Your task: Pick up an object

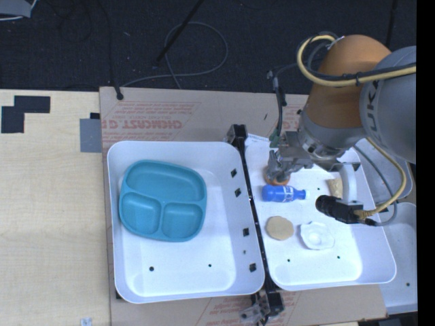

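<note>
My gripper point(277, 168) hangs low at the back left of the right bin point(380, 263), close to the divider. Right under it an orange object point(274, 180) peeks out, mostly hidden by the gripper. A small blue bottle point(284, 194) lies on its side just in front of the gripper. Nearer the front lie a round tan disc point(279, 228) and a small white round piece point(317, 236). A tan piece point(334, 186) rests at the right, partly behind the arm.
The left bin point(136, 277) holds a blue divided plate point(163, 200). A black divider rail point(248, 209) runs between the two bins. The arm's bulk covers the right bin's back right corner.
</note>
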Robot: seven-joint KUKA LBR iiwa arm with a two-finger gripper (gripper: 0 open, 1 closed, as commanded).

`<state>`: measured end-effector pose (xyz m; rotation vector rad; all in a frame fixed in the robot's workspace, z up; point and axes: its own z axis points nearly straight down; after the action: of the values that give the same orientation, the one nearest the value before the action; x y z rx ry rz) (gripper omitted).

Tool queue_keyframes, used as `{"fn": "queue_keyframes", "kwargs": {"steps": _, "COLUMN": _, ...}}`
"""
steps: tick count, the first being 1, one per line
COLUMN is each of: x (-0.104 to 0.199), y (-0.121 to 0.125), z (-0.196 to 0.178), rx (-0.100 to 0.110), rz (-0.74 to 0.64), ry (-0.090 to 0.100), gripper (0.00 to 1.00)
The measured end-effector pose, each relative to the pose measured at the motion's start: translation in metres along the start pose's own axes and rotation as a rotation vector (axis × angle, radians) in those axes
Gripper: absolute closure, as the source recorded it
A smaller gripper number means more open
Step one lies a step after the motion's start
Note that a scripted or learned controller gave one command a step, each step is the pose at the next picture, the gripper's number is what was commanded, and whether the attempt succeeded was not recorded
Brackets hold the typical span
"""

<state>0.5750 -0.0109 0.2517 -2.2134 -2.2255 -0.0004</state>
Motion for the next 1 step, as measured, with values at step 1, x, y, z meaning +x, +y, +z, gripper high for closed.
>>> {"fn": "queue_keyframes", "kwargs": {"steps": 1, "x": 0.0487, "y": 0.0164, "z": -0.0032, "rx": 0.0, "rz": 0.001, "ry": -0.001, "gripper": 1.0}}
